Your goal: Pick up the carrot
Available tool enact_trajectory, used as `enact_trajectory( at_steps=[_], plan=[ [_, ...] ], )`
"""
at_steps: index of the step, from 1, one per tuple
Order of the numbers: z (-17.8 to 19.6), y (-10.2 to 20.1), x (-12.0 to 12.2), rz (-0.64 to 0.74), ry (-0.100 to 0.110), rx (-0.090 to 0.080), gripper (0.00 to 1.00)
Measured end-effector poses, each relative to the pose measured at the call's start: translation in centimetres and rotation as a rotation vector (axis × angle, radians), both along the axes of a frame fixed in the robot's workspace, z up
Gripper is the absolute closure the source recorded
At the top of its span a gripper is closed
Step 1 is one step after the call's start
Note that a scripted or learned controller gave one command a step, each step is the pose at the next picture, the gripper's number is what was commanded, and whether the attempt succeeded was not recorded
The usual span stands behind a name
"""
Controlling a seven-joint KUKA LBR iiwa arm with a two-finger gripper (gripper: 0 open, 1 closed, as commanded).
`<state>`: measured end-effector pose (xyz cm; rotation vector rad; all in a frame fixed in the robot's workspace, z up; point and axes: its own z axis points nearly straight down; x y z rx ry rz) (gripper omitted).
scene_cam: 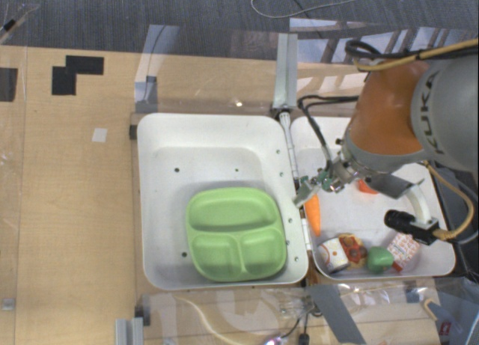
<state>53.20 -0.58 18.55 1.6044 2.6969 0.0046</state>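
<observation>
Pincer: over right bin left edge, just above carrot; spread/pressed can't tell. Green divided plate: left bin, near side.

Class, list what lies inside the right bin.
In the right bin: a carrot by its left wall, a small can, a green toy. The arm covers the bin's upper part.

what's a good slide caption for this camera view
KUKA arm's claw poised just above the carrot in the right bin; green divided plate in the left bin.
</observation>
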Motion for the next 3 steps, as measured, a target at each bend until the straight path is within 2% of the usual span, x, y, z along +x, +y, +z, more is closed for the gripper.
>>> enact_trajectory(
  at_steps=[1,2,3],
  plan=[
    [0.0,-2.3,5.1,0.078,-0.002,-0.001,0.00],
    [0.0,0.1,3.0,0.115,-0.001,-0.001,0.00],
    [0.0,0.7,-1.1,0.156,0.000,-0.001,0.00]
  ],
)
